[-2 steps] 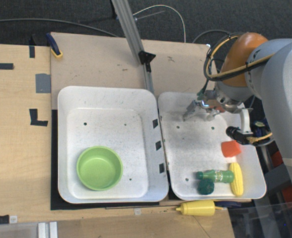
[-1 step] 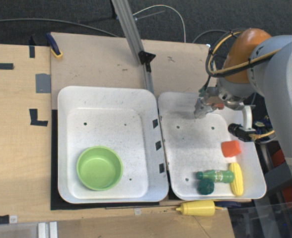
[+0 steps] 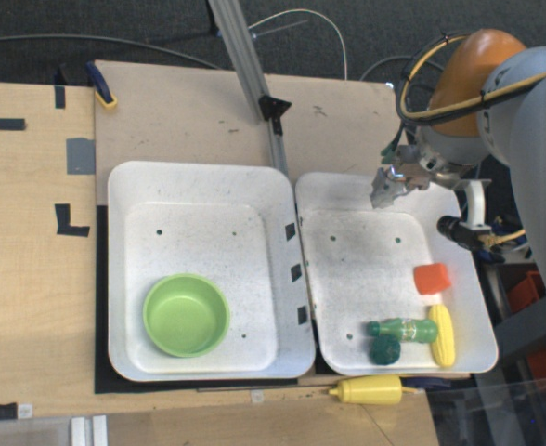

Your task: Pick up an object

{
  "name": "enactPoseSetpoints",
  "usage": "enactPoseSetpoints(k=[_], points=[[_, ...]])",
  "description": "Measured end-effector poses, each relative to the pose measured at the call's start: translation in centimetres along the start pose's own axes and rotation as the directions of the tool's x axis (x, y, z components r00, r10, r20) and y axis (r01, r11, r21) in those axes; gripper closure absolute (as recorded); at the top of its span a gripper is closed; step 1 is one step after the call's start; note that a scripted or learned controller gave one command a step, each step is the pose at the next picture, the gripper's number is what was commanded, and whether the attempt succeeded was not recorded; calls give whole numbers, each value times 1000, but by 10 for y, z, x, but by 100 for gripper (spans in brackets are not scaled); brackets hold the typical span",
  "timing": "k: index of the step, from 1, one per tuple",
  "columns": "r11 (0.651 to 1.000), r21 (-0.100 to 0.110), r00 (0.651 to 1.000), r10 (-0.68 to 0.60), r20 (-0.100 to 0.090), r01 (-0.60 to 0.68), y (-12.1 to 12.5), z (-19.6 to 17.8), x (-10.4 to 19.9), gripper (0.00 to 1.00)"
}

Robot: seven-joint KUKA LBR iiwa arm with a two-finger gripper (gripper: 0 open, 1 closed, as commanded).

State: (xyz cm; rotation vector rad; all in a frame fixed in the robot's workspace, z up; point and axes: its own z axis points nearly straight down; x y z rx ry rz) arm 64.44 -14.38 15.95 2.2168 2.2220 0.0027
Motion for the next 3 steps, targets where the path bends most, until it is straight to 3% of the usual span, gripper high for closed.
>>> enactPoseSetpoints(k=[2, 3], points=[[1000, -1, 1000, 1, 1, -1, 5, -108, 1, 100], [1000, 4, 1000, -2, -2, 2, -21, -112, 48, 100]])
